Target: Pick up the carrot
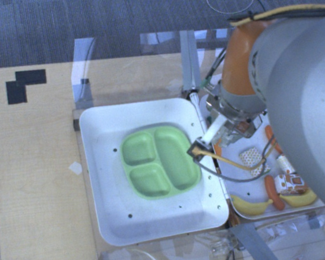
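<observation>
Grey arm (310,111) covers most of the right bin (245,184), with its gripper (230,133) over that bin's left edge; whether it is open or closed cannot be told. At the near edge the carrot (271,192) lies crowded between two bananas (251,206). Left bin (104,182) holds a green divided plate (158,162) with bare margins all round.

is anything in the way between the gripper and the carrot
Nothing visible does. The gripper hangs over the right bin, and the carrot lies close beside it, partly hidden by the arm. The bananas lie at the front rim, off that path.
</observation>
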You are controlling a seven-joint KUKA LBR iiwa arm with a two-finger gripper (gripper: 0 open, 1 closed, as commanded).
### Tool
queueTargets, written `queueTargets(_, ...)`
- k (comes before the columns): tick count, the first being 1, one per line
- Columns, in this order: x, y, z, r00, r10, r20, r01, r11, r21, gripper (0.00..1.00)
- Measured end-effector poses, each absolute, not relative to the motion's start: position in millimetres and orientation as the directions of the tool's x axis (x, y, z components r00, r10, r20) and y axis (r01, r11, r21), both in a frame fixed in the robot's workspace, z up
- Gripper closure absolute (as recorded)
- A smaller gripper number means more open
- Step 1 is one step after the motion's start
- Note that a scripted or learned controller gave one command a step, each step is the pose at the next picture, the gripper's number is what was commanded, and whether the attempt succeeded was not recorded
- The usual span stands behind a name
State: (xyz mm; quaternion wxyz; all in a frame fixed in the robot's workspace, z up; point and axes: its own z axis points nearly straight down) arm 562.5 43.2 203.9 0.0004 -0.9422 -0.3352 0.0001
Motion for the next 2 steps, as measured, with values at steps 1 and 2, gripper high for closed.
queueTargets(1, 626.1, 47, 185, 0.510, 0.860, 0.002, 0.860, -0.510, 0.003, 1.00)
queueTargets(2, 654.1, -23, 224, 0.686, 0.728, 0.002, 0.728, -0.686, 0.003, 1.00)
